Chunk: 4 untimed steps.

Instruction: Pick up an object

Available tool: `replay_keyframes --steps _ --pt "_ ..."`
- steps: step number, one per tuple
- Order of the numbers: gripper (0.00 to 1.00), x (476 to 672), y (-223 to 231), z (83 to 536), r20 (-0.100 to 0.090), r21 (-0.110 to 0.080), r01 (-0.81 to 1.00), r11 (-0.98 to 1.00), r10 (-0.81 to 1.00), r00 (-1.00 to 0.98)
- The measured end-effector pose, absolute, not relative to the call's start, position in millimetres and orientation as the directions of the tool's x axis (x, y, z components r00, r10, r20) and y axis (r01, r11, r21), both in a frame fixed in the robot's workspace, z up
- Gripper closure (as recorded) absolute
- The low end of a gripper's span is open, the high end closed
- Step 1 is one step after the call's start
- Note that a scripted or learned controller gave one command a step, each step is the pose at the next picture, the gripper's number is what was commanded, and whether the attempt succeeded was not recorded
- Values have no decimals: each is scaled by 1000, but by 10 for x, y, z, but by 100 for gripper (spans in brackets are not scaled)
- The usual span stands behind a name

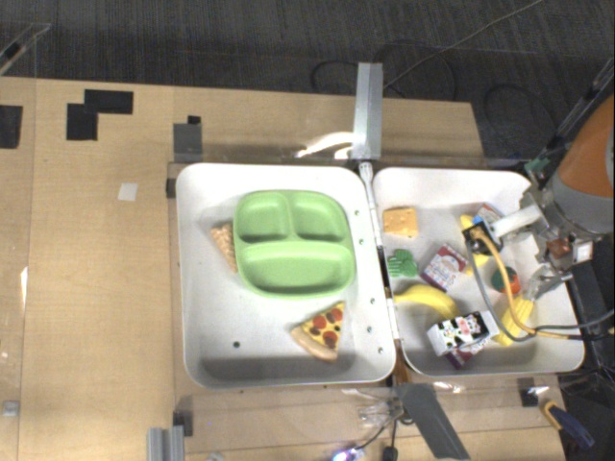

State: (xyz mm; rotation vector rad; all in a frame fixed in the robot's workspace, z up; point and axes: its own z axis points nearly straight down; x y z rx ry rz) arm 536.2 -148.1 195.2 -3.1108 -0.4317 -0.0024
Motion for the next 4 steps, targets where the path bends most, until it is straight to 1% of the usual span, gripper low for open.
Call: replay_keyframes --steps 1,2,3,4 --pt "0 5680 -1620 3218 4 2 395 -919 395 919" --pt "0 5370 -1256 1889 1 -1 471 -882 471 882" --pt "0 6436 -890 1580 2 1 637 -771 637 771" --pt "0 5705 -926 1128 1 0 680 -733 680 733"
